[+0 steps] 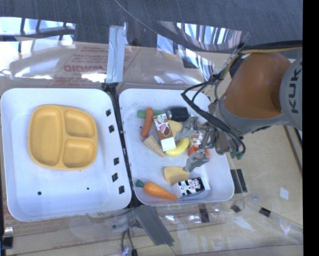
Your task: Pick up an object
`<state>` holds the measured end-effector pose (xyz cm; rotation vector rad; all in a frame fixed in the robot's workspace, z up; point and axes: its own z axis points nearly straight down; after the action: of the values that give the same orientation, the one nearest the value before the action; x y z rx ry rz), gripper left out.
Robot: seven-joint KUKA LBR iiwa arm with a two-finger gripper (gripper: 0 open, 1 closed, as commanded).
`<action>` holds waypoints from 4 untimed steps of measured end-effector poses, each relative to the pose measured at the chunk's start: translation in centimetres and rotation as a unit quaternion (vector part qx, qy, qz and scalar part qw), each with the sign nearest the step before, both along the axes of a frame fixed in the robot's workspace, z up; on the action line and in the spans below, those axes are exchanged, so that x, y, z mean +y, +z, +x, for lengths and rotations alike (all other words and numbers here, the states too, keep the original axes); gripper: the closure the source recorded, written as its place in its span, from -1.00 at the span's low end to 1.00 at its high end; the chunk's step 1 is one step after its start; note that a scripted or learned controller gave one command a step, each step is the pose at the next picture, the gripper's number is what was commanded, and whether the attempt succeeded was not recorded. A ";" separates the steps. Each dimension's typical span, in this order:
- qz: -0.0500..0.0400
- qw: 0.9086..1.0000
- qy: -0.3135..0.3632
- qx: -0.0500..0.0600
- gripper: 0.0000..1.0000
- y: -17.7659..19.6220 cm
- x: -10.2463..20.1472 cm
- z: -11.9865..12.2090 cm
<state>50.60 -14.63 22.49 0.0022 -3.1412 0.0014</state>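
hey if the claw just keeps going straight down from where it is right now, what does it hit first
Most likely the banana or the cheese wedge in the right bin. The claw hangs between them, but depth is hard to judge from this slanted view, so it could also land on bare bin floor.

You are looking at two smooth white plastic bins, the left bin (pixel 21 196) and the right bin (pixel 223 188), both catching a soft sheen. The yellow divided tray (pixel 63 136) in the left one is showing as matt moulded plastic. In the right one, the carrot (pixel 158 191) and banana (pixel 178 148) are reading as glossy toy plastic, and the cow-print carton (pixel 191 186) as printed card. The tabletop (pixel 79 63) is appearing as brown cardboard, with glossy clear film shining over it at the far side and a strip of grey tape (pixel 114 55). The arm's orange band (pixel 254 87) is looking smooth and semi-gloss.
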 end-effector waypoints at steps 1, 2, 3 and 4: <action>0.002 1.000 0.030 0.003 -1.00 -8.8 0.7 4.0; 0.001 1.000 -0.002 0.001 -1.00 -13.5 1.9 7.0; 0.001 1.000 0.001 -0.001 1.00 -12.3 2.1 7.2; 0.000 1.000 -0.017 -0.006 1.00 -2.6 4.3 7.9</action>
<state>58.47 -10.28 19.89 -0.0520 -3.1519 0.0022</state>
